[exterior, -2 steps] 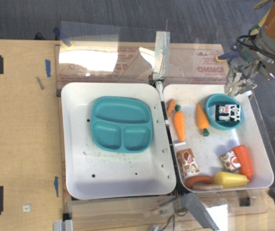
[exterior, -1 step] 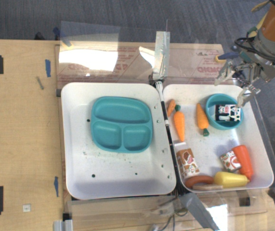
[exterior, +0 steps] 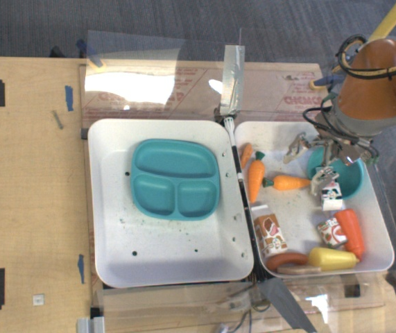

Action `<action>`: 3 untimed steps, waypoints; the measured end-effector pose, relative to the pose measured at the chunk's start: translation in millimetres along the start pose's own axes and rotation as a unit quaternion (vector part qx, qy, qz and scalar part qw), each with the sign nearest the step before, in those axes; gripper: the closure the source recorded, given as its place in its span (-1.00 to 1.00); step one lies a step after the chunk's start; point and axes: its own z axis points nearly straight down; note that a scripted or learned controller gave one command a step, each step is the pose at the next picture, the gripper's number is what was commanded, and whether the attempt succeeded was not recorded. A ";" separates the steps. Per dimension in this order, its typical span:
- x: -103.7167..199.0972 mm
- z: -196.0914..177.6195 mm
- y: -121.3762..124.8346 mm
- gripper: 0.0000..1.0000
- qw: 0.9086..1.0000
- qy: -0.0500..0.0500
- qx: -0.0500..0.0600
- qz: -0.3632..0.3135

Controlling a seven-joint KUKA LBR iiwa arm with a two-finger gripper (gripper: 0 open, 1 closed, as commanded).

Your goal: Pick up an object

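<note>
My gripper (exterior: pixel 328 177) hangs over the right bin (exterior: pixel 385 245), at the left rim of a teal bowl (exterior: pixel 350 177). A small white and black carton (exterior: pixel 332 195) sits directly under it, overlapping the bowl's edge; whether the carton is held or just resting there is unclear. Left of it lies an orange carrot (exterior: pixel 289 182). Two more carrots (exterior: pixel 254 179) lie against the bin's left wall. A brown and white carton (exterior: pixel 269 233), a red and white carton (exterior: pixel 331 232), a red-orange piece (exterior: pixel 352 229), a yellow piece (exterior: pixel 332 258) and a brown sausage (exterior: pixel 287 260) fill the front.
The left bin (exterior: pixel 107 241) holds a teal divided plate (exterior: pixel 175 179). The grey arm with its orange band (exterior: pixel 372 82) comes in from the upper right. A clear plastic divider (exterior: pixel 232 82) stands behind the bins. Bare wooden bench lies to the left.
</note>
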 end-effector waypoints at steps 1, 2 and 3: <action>82.5 17.3 -4.8 -1.00 1.000 -0.003 0.004 0.024; 41.7 18.0 39.4 -1.00 1.000 -0.006 0.005 0.024; 106.2 17.9 57.0 -1.00 1.000 -0.005 0.006 -0.029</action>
